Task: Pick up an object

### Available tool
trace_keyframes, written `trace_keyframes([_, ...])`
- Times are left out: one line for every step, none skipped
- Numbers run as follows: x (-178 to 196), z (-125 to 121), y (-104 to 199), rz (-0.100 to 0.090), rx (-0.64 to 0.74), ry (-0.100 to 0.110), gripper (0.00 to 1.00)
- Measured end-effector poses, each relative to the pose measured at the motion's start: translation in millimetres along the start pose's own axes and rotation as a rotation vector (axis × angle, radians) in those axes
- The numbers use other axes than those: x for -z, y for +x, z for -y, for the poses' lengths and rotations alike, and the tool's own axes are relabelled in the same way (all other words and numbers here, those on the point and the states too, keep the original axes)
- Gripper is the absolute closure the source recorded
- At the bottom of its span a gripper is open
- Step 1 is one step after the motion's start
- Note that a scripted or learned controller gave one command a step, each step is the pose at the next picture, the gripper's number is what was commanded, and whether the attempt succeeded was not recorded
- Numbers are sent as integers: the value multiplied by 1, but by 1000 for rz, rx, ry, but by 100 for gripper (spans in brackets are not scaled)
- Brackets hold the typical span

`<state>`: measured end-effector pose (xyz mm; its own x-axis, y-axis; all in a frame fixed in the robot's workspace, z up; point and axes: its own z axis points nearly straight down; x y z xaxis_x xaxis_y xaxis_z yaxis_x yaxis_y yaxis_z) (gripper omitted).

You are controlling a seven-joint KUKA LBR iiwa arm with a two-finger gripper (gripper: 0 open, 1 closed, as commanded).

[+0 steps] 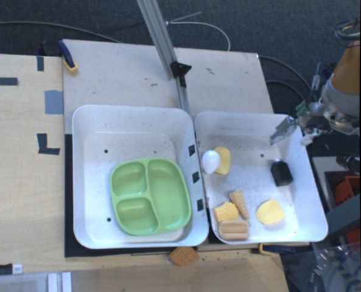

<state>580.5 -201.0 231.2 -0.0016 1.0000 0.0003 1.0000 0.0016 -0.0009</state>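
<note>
Black block (282, 173): lies on the right bin's (253, 126) floor, near its right wall
Direction: just below and slightly left of the end effector (296, 128)
End effector: empty; finger spread cannot be told

The right bin (308, 175) holds 6 small objects. A white egg (210, 161) touches a yellow half-round piece (223, 160) near the bin's left wall. A black block (282, 173) lies alone toward the right side. Along the near edge sit a yellow corn piece (226, 212), a tan cone (239, 203) leaning against it, a tan bread-like roll (234, 229) just below them, and a yellow lumpy piece (269, 212) to their right.
</note>
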Motion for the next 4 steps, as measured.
trace_keyframes([0,0,0,0,0,0,0])
trace_keyframes([-45,-4,2,0,0,4,0])
trace_keyframes([-90,-2,-1,0,-1,6,0])
trace_keyframes([-139,-4,-2,5,0,-6,0])
